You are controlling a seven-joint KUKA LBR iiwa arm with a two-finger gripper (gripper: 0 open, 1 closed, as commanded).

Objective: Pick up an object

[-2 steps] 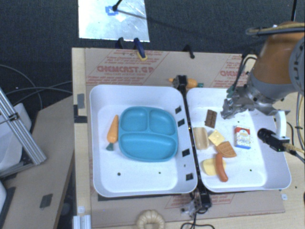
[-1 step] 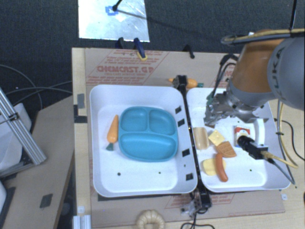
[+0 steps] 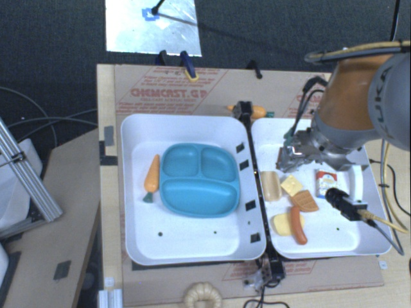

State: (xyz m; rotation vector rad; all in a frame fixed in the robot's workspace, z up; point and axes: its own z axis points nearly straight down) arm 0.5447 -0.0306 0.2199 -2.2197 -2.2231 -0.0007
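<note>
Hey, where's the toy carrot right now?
The carrot lies in the left bin, along the left edge of the blue divided plate, across the divider from the gripper over the right bin.

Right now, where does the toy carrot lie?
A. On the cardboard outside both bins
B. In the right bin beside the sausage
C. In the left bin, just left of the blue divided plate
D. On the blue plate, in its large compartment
C: the carrot lies on the floor of the left bin, alongside the left edge of the blue divided plate, not on it.
</note>
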